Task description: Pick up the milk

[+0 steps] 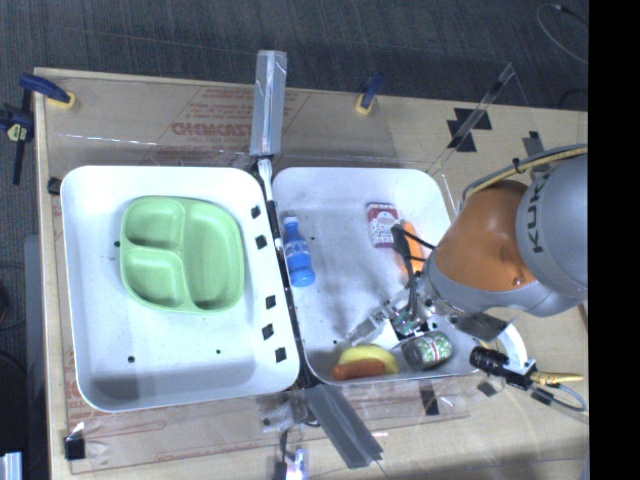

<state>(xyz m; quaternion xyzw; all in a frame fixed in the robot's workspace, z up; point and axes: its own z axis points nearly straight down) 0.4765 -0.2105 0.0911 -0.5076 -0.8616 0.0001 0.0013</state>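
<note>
Because the arm (500, 248) reaches low over the right bin (330, 183), its gripper (395, 318) hangs above the fruit (jaw state hidden from here, cannot tell), while the milk (382, 225) lies untouched near the bin's far wall, apart from the bottle (296, 253).

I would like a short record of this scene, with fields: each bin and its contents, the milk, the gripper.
left bin: a green divided tray
right bin: blue bottle near the left wall; red and white carton, likely the milk; orange stick-like item; yellow and red fruit at the front; dark can
milk state: lying flat, apart from the gripper
gripper: low in the right bin, beside the can; finger state unclear
arm: reaches in from the right
</note>
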